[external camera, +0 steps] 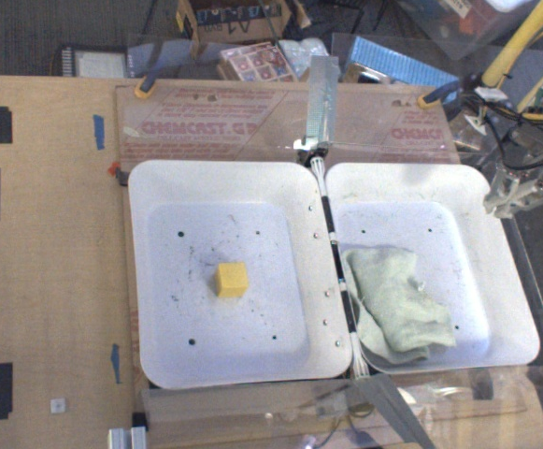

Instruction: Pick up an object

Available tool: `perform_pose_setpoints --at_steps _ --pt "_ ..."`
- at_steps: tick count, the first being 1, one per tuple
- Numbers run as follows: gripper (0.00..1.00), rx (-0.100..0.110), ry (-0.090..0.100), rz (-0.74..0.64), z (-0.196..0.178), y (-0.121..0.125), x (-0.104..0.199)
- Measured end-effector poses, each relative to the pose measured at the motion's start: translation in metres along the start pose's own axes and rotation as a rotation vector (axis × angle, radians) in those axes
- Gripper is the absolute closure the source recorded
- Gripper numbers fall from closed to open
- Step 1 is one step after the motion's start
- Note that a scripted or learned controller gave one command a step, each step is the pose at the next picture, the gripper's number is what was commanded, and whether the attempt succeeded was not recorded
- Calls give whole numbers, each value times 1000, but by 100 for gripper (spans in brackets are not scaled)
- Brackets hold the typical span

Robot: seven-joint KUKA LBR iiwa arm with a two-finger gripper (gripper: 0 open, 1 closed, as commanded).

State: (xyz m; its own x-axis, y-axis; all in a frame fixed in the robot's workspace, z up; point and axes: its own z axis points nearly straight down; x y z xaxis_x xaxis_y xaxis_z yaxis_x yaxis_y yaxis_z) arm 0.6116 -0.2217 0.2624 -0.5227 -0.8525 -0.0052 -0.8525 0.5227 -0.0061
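A small yellow cube [233,280] lies near the middle of the left white bin [159,344], standing apart from the bin walls. A crumpled pale green cloth [397,297] lies in the right white bin [495,316], bunched toward its near left part and touching the wall by the divider.
A metal divider strip [321,110] runs between the bins toward the back. Behind them lies a clear plastic sheet [252,124] on the wooden bench. A grey metal fixture with cables [523,187] sits by the right bin's far right corner. Boxes and clutter [252,26] crowd the back.
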Motion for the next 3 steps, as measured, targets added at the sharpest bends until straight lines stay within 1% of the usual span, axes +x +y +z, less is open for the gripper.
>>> perform_pose_setpoints --at_steps 1,2,3 --pt "100 -1 -1 -310 15 -4 -11" --pt "100 -2 -1 -628 32 -25 -22" --pt "100 -4 -2 -1016 43 -29 -24"
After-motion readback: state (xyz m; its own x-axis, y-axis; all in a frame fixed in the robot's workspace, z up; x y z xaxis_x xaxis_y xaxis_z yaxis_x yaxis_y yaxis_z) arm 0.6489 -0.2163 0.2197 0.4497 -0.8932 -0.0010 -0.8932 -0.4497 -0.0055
